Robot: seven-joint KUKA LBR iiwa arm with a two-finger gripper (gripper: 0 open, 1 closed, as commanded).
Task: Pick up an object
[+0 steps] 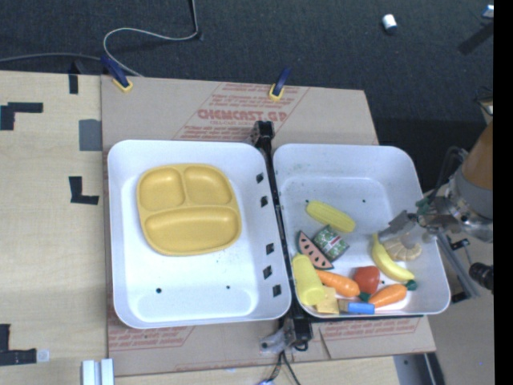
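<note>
The right bin [353, 167] holds several toy foods. A yellow corn cob [330, 215] lies near its middle, with a green can [329, 241] and a watermelon slice [313, 252] just below it. Along the front wall lie a yellow bottle-like piece [305, 277], a carrot [341, 281], a red tomato [367, 278], a second carrot [389, 295] and a blue-tipped piece [361, 307]. A banana [390, 261] curves along the right side. My gripper [403, 233] hangs low over the bin's right edge, just above the banana and a pale beige piece [409, 252].
The left bin [128, 239] carries a yellow divided plate [190, 208]. Black clips [270, 215] join the two bins along the divider. Both bins rest on a cardboard sheet [240, 115]. The arm's wrist [473, 199] comes in over the right rim.
</note>
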